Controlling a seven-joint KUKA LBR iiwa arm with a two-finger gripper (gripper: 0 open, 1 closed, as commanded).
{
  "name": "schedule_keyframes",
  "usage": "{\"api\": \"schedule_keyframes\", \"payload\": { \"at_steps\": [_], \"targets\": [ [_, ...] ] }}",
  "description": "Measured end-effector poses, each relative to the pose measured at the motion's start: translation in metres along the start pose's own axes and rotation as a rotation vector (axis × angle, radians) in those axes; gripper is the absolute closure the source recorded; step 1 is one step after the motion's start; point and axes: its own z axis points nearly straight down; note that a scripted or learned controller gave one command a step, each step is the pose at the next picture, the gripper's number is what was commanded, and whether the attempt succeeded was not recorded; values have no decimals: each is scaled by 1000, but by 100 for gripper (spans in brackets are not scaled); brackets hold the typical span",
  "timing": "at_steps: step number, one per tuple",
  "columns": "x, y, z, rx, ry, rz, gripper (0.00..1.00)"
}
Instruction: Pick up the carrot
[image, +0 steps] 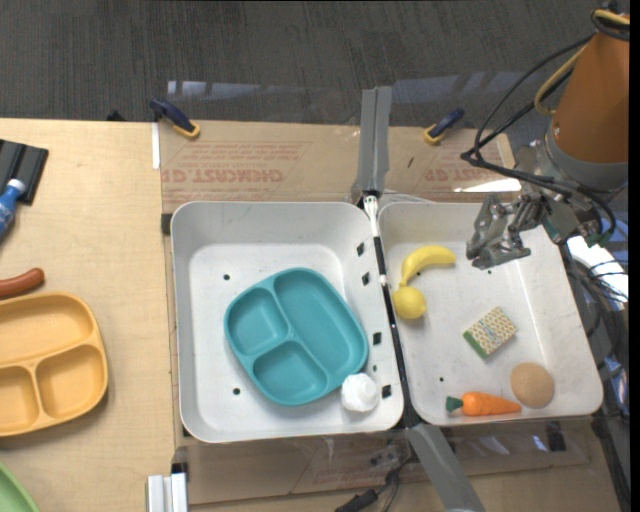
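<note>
The carrot (484, 404), orange with a green stub at its left end, lies flat along the near wall of the right bin (570, 300). My gripper (497, 243) hangs over the far part of that bin, well away from the carrot and beyond the sponge. Nothing shows between its fingers, which look slightly parted.
In the right bin lie a banana (427, 260), a lemon (410, 302), a yellow-green sponge (490, 331) and a tan egg-shaped ball (532, 384) just right of the carrot. The left bin (200, 240) holds a teal divided plate (294, 334) and a white ball (360, 393). Cables hang at the right.
</note>
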Motion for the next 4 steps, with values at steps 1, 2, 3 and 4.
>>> {"api": "schedule_keyframes", "payload": {
  "at_steps": [1, 2, 3, 4],
  "targets": [
    [-26, -45, 19, -3, 5, -365, 100],
    [-68, -29, 43, -5, 3, -904, 100],
    [-69, -107, 50, -7, 2, -1203, 100],
    [-54, -101, -43, -9, -1, -1862, 100]
  ]
}}
